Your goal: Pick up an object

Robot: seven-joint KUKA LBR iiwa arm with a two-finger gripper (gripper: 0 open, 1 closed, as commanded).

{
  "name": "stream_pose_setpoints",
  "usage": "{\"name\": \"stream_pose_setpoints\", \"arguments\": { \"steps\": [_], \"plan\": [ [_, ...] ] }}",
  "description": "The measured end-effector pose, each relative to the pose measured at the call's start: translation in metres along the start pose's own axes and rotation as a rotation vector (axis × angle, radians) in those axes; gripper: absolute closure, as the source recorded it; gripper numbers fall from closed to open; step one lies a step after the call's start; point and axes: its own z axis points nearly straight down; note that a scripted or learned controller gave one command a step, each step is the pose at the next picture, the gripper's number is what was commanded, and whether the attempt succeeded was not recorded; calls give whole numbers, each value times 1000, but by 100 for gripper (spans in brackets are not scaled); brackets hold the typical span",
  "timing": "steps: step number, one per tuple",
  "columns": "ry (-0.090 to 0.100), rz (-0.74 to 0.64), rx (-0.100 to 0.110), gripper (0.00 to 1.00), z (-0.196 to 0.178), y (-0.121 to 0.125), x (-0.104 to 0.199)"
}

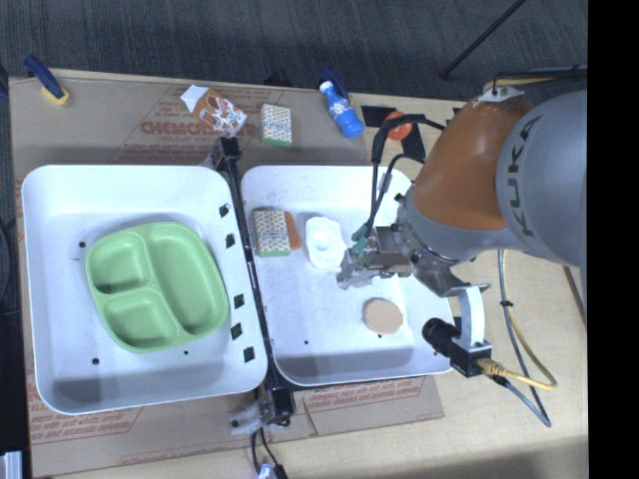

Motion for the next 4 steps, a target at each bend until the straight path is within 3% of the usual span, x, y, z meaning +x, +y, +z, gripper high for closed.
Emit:
{"name": "stream_pose_setpoints", "arguments": {
  "steps": [1,2,3,4],
  "plan": [
    [-1,2,4,100,32,-2,-24],
    [-1,1,3,0,32,-1,-24],
    [1,0,6,0,164,-2,-14],
    [-2,1,-2,0,-7,26,-7]
  ]
}}
